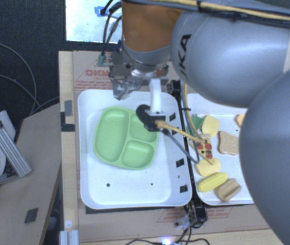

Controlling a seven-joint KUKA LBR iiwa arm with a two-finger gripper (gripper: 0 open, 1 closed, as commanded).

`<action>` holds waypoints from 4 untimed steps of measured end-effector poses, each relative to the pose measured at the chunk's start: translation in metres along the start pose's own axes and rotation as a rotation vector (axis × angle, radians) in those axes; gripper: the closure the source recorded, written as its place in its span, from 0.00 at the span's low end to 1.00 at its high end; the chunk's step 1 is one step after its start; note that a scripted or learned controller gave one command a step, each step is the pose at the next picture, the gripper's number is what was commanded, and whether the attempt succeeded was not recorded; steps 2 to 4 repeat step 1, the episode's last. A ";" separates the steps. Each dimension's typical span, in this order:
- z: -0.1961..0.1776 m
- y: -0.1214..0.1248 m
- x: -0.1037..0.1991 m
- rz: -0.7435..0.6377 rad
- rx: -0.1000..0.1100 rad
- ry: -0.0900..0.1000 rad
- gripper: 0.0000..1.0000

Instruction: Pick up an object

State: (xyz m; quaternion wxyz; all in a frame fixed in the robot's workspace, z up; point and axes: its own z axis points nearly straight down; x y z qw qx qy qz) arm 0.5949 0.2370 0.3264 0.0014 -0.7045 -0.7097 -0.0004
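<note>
A light green divided plate (pixel 120 138) lies in the left white bin (pixel 129 195). My gripper (pixel 122 90) hangs over the far edge of that bin, just beyond the plate's top rim, and I see nothing held in it. The right bin (pixel 237 202) holds toy food: a yellow piece (pixel 210 125), a green piece (pixel 197 121), a toast slice (pixel 228 143), a piece with red dots (pixel 205 149), a pale yellow lump (pixel 207 167), a bright yellow piece (pixel 212 181) and a brown roll (pixel 228 190). The arm hides much of the right bin.
Both bins rest on a cardboard sheet (pixel 91 75) on the bench. A metal frame (pixel 4 147) stands at the left. The bins' shared rim (pixel 186 152) runs between the plate and the toy food.
</note>
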 end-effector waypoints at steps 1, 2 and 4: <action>0.195 0.069 -0.006 0.006 0.004 -0.006 1.00; 0.195 0.069 -0.006 0.006 0.004 -0.006 1.00; 0.195 0.069 -0.006 0.006 0.004 -0.006 1.00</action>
